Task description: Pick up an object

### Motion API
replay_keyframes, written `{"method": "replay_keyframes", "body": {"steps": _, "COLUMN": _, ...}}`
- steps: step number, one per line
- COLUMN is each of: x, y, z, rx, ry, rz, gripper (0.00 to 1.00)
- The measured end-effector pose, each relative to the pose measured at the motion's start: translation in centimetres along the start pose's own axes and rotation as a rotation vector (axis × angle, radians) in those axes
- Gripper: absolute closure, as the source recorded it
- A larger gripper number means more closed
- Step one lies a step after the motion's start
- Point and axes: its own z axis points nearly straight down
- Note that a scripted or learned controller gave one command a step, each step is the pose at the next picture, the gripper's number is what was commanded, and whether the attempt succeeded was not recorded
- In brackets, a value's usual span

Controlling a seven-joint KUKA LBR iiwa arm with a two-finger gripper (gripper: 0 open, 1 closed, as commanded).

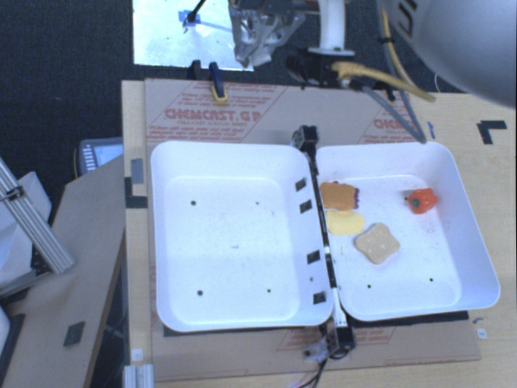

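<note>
The right bin (464,249) holds several small objects. An orange piece with a purple edge (338,196) lies near the bin's left wall, with a flat yellow piece (346,223) just in front of it. A tan toast-shaped piece (376,243) lies beside the yellow one. A red-orange pepper-like object (421,200) sits apart at the right. My gripper (253,53) hangs high at the top of the camera view, beyond the far edge of the left bin (170,241), away from all the objects, and nothing shows in it.
A hinge strip with black clips (313,225) joins the two bins. Cardboard (214,115) lies under them. A yellow-and-blue clamp (217,83) stands at the back edge. An aluminium rail (32,225) and a small device (97,153) sit at the left.
</note>
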Motion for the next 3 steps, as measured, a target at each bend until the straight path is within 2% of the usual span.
{"method": "replay_keyframes", "body": {"steps": 1, "x": -3.2, "y": 6.4, "z": 0.2, "rx": 0.000, "ry": -0.003, "rz": 0.014, "gripper": 1.00}}
{"method": "replay_keyframes", "body": {"steps": 2, "x": -0.5, "y": 6.1, "z": -0.1, "rx": 0.000, "ry": -0.001, "rz": 0.006, "gripper": 1.00}}
{"method": "replay_keyframes", "body": {"steps": 3, "x": -0.6, "y": 6.1, "z": -0.1, "rx": 0.000, "ry": -0.002, "rz": 0.007, "gripper": 0.00}}
